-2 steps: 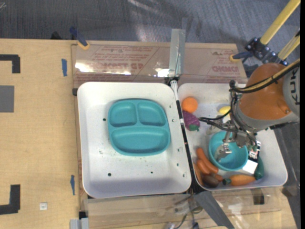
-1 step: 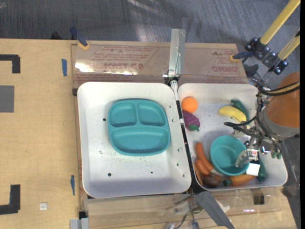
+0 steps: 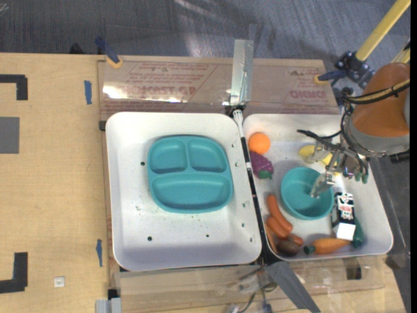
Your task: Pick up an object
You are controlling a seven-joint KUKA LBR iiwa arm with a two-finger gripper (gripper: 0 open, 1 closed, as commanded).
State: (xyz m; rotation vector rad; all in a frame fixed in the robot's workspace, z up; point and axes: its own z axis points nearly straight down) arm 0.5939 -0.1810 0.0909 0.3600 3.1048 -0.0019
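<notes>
Right bin (image 3: 381,207) crowded (left roomier).

- Lighting even, moderately bright, from overhead; slight bluish cast.
- Glare strip on clear panel (image 3: 171,91) behind the bins.
- Soft shadows inside left bin (image 3: 124,175) along its rim.
- Overall mild softness; fine detail smeared at frame edges.

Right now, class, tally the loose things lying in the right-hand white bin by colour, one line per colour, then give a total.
Orange: 4 (round ball, carrot, two sausage-shaped pieces)
Teal: 1 (round plastic bowl)
Purple: 1 (knobbly grape bunch)
Yellow: 1 (small piece)
Black-and-white: 1 (toy carton)
Total: 8
</notes>
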